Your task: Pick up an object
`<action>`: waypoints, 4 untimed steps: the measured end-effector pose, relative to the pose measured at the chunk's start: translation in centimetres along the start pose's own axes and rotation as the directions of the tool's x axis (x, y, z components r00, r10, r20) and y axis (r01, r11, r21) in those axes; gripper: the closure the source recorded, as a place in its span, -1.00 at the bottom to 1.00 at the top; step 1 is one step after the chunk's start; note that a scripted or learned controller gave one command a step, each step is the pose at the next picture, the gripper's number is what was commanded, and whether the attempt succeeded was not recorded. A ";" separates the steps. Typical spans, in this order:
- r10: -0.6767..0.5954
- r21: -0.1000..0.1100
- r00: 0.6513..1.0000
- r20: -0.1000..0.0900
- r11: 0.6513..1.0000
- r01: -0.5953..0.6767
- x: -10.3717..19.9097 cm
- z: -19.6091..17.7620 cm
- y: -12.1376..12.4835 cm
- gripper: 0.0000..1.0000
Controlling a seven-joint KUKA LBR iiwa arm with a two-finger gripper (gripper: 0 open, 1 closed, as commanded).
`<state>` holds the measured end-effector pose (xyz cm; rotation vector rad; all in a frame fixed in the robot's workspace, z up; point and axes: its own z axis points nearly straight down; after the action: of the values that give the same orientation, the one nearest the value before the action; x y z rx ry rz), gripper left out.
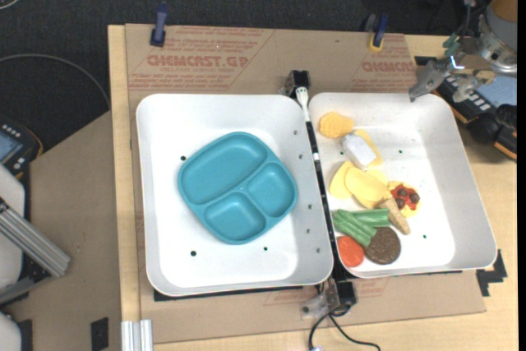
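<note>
The right bin [444, 136] holds several toy foods bunched in its left half: an orange piece [335, 125], a white block [358, 150], yellow slices [362, 183], a small red and black item [405, 196], green beans [362, 219], a red round piece [351, 251] and a brown patty [383, 246]. My gripper [440, 78] hangs above the far right corner of that bin, well away from the foods and with nothing visibly in it.
The left bin [164, 127] holds a blue three-compartment plate [237, 187]. A black clip strip [311, 136] runs along the seam between the bins. Blue clamps [159, 25] hold the cardboard base at the back. Dark equipment [493, 123] sits at the right edge.
</note>
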<state>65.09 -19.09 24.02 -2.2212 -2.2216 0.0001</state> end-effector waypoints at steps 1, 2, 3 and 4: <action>-0.001 -0.004 1.000 0.002 1.000 0.001 0.0 -1.1 0.1 1.00; -0.003 -0.005 1.000 0.001 1.000 0.003 4.3 -10.1 -4.9 1.00; -0.003 0.007 1.000 -0.003 1.000 0.003 9.5 -5.8 -10.1 1.00; -0.008 0.009 1.000 -0.004 1.000 0.008 18.8 -2.5 -15.4 1.00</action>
<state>49.67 -0.28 26.54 -2.2058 -2.2240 0.0053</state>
